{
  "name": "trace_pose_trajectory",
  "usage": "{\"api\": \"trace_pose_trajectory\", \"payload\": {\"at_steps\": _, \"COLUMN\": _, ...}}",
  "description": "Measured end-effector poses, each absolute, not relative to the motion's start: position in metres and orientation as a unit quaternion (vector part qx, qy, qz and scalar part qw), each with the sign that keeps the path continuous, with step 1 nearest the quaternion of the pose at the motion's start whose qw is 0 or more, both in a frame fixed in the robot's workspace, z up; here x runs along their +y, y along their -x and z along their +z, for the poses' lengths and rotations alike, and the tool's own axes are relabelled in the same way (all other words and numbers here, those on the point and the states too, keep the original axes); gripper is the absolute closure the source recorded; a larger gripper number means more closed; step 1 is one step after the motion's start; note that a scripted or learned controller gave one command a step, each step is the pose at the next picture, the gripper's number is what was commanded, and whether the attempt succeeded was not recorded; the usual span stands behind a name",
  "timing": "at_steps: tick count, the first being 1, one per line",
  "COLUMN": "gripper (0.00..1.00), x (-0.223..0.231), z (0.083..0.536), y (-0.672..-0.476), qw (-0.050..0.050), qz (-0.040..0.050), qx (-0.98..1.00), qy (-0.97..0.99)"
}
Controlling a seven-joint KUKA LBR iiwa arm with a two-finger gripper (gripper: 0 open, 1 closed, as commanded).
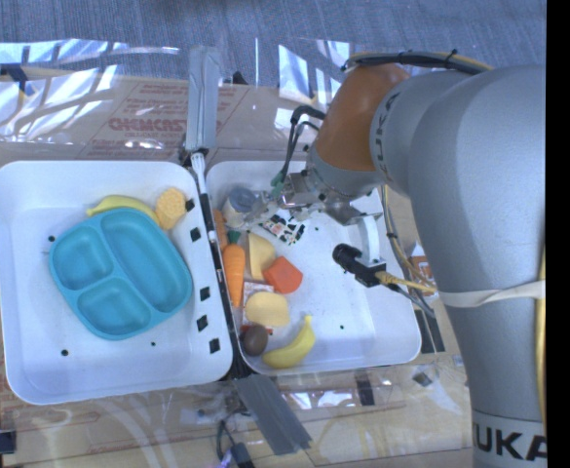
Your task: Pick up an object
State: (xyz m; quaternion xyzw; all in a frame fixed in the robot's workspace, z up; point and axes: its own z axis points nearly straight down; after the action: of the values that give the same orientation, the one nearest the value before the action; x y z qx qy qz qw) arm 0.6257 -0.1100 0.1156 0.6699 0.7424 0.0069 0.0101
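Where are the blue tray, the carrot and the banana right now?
blue tray (119,271), camera view, middle divider.
carrot (234,273), camera view, mid-body.
banana (292,347), camera view, middle of its curve.

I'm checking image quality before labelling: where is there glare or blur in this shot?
Camera view: bright glare on the clear plastic sheeting behind the bins; the toy food, like the carrot and banana, reads soft but recognisable; the tool is small and muddled under the arm.

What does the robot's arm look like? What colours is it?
The arm is big, round and smooth grey, with an orange band near the wrist. Black cables loop beside it, and white letters "UKA" show low down.
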Motion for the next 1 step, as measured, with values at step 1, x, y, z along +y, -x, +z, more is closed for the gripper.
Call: {"api": "trace_pose_trajectory", "payload": {"at_steps": 1, "gripper": 0.00, "x": -0.0975, "z": 0.1093, "y": -0.5486, "qw": 0.019, "qz": 0.0108, "qx": 0.736, "qy": -0.676}}
